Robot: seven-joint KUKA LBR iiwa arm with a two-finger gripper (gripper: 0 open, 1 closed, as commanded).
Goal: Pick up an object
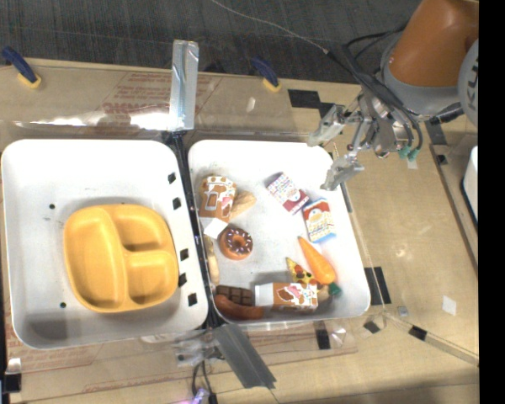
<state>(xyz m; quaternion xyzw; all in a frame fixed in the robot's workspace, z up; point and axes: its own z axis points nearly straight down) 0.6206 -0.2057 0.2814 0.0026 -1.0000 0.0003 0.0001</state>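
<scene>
My gripper (334,153) hangs over the far right corner of the right bin (261,151), open, with nothing between its fingers. Below it in that bin lie small toy foods: a red and white carton (286,191), a second carton (319,221), an orange carrot (317,261), a chocolate donut (235,243), a brown bread packet (216,196), a pizza slice (299,272), a brown sauce bottle (290,295) and a chocolate bar (236,298). The nearest item to the fingers is the red and white carton, down and to the left.
The left bin (34,167) holds a yellow divided tray (120,255). A taped divider (183,74) rises between the bins at the back. Cables (362,57) trail from the orange-banded arm (433,28) at the upper right. Bare bench (412,234) lies right of the bins.
</scene>
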